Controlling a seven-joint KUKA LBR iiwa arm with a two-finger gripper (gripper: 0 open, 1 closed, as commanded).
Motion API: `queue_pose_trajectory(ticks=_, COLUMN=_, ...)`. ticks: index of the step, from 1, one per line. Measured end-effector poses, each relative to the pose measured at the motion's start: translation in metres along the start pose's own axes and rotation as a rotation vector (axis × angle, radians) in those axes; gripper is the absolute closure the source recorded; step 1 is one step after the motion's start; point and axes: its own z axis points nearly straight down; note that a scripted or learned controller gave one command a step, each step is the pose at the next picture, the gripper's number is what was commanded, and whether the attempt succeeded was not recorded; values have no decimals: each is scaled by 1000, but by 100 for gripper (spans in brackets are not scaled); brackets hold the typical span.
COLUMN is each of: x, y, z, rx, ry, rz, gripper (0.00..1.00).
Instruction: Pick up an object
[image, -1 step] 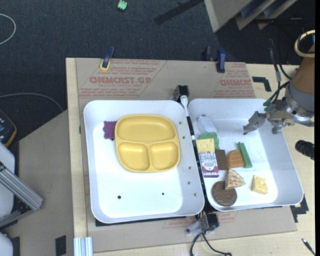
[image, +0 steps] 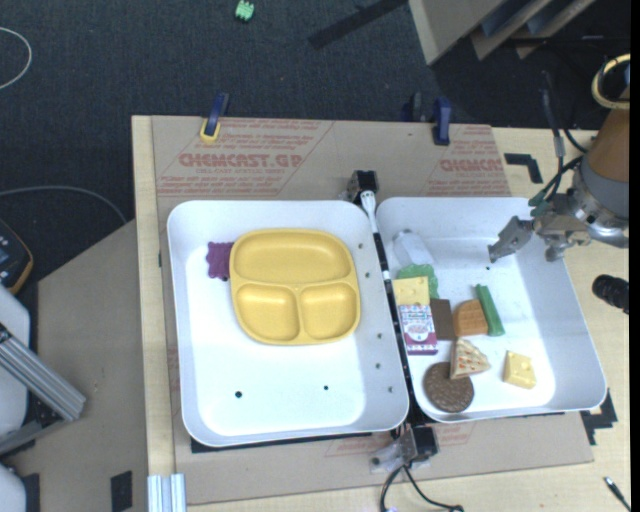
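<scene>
The right bin (image: 560, 290) holds several toy foods. Among them are a white piece (image: 410, 245), a yellow block (image: 410, 292), a pink-and-white carton (image: 418, 328), a brown bread piece (image: 470, 318), a green stick (image: 488, 308), a sandwich triangle (image: 468, 358), a round brown cookie (image: 447, 388) and a cheese wedge (image: 518, 370). My gripper (image: 526, 245) hovers over the bin's far right part, above and to the right of the green stick. Its fingers stand open with nothing between them.
The left bin (image: 200, 330) carries a yellow divided plate (image: 295, 283) with a purple item (image: 218, 258) at its left edge. A black divider rail (image: 380, 270) runs between the bins. Clamps sit at the board's far edge.
</scene>
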Motion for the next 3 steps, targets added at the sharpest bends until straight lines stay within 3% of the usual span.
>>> queue_pose_trajectory(ticks=2, x=-10, y=-3, z=116, rx=4, ry=1, rz=0, gripper=0)
queue_pose_trajectory(ticks=3, x=-10, y=-3, z=114, rx=1, ry=1, rz=1, gripper=0)
